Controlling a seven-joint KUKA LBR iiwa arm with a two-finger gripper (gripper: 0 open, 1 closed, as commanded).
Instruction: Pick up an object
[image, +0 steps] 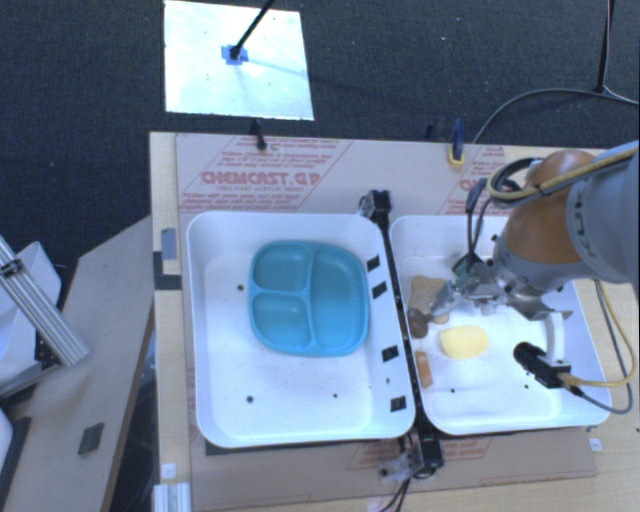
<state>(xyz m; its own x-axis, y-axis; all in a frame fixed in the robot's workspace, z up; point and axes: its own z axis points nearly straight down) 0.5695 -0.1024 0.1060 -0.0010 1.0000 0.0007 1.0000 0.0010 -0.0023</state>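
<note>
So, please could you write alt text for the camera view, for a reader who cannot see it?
A grey robot arm with an orange band lowers its two-finger gripper into the right shallow white bin, just above a pale yellow rounded object and beside small brown pieces. The left shallow white bin holds a light blue divided plastic plate.

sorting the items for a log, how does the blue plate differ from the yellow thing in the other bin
The blue plate is large, squarish and split into compartments; the yellow thing is small, rounded and in one piece. The plate lies in the left bin, far from the arm; the yellow thing lies in the right bin, just below the gripper. Both rest flat on a white bin floor.
</note>
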